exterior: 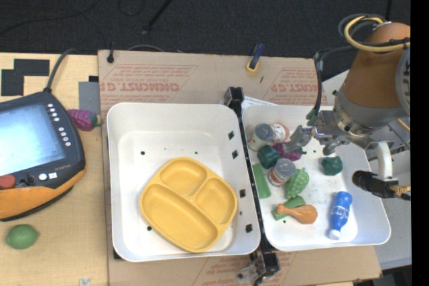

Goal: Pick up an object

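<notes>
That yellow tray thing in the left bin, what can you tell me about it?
The yellow plastic divided plate is rounded, with three shallow compartments split by raised ridges. It looks smooth and holds nothing. It lies flat, turned at an angle, on the floor of the left white bin, toward the near right corner, its edge near the right wall.

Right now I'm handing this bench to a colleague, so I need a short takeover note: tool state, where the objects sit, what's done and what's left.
Tool: low over the right bin's upper half, among the toys; nothing visibly held.
Right bin holds the pile: blue bottle, orange drumstick, green stick, dark green lump, small cans.
Left bin holds a yellow divided plate.
Done: arm is positioned over the pile.
Left: grasp one object and lift it.
</notes>
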